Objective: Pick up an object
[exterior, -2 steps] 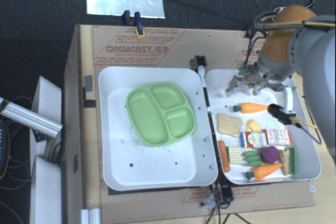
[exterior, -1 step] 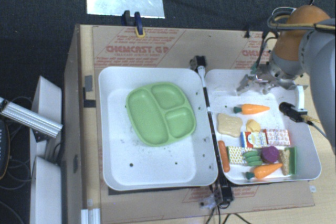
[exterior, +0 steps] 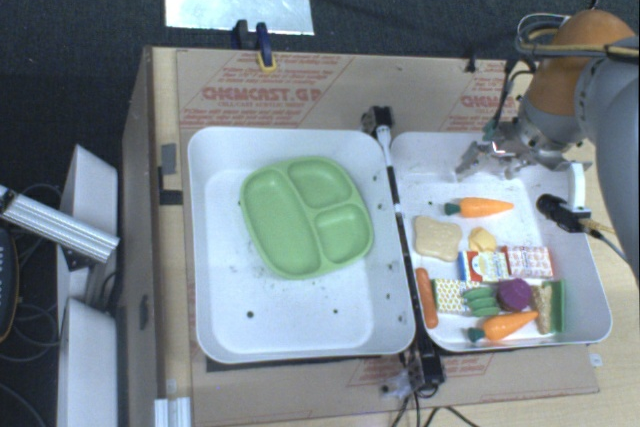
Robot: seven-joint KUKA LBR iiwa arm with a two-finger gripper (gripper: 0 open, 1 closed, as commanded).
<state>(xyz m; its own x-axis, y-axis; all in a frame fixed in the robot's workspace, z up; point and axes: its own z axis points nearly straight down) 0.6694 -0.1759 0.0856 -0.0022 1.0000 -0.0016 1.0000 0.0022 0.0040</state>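
Observation:
My gripper hangs over the far end of the right bin, its fingers spread open with nothing between them. Just in front of it lies an orange toy carrot. Nearer the camera sit a tan bread slice, a small yellow piece, a red and white carton, a pink box, a purple item, green beans and a second carrot. An orange sausage lies along the bin's left wall.
The left bin holds a green divided plate. A black ridge separates the two bins. The far part of the right bin, under the gripper, is bare white floor.

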